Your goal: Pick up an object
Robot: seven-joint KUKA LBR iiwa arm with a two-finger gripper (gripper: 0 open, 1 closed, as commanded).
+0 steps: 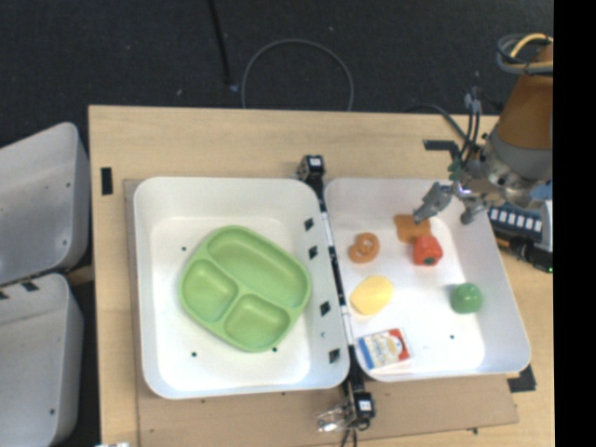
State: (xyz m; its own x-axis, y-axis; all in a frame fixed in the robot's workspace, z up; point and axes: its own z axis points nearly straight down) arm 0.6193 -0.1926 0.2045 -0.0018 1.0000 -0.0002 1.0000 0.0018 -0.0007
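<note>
Grasp not yet made, as far as this view shows. The grey arm with its orange band reaches in from the right and its hand (449,203) sits over the far right part of the right-hand shallow white bin (498,277). The two fingers are splayed well apart, one pointing left toward the bin's middle, the other toward the right rim, and nothing lies between them. All candidate objects rest on the bin floor: a small orange block (406,226) just beside the left finger tip, whether touching I cannot tell; a red pepper-shaped toy (427,250) touching or nearly touching that block on its near side; an orange ring (364,247) further left; a yellow lemon-shaped toy (372,295) nearer the divider between the bins; a green round toy (466,297) toward the right rim; and a small white packet with red and blue print (384,347) in the near left corner. The left-hand white bin (149,250) holds a light green compartment plate (244,289), well apart from the hand. Both bins sit on the wooden desk (186,138). Judgement: the approach is under way, with the orange block or red toy the likeliest target. Left to do: centre over one object, descend, close, lift clear. Risk: the two crowded objects may spoil a clean closure.
</note>
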